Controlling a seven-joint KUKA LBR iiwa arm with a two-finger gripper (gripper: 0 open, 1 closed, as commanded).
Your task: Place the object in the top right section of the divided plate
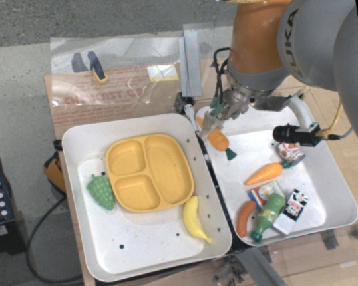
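The pincer (211, 126) hangs over the near-left corner of the right bin (338, 214); if it is clenched or released, I cannot tell. A small carrot (219, 142) sits just under it. The yellow divided plate (150, 172) lies to its left, in the left bin (102, 252).

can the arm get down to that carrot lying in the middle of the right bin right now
Probably yes. The carrot lies bare in the right bin, nothing on it; the gripper hangs near the bin's upper left corner.

Yellow divided plate (150, 172) flat in left bin, small orange carrot (218, 141) at right bin's upper-left corner
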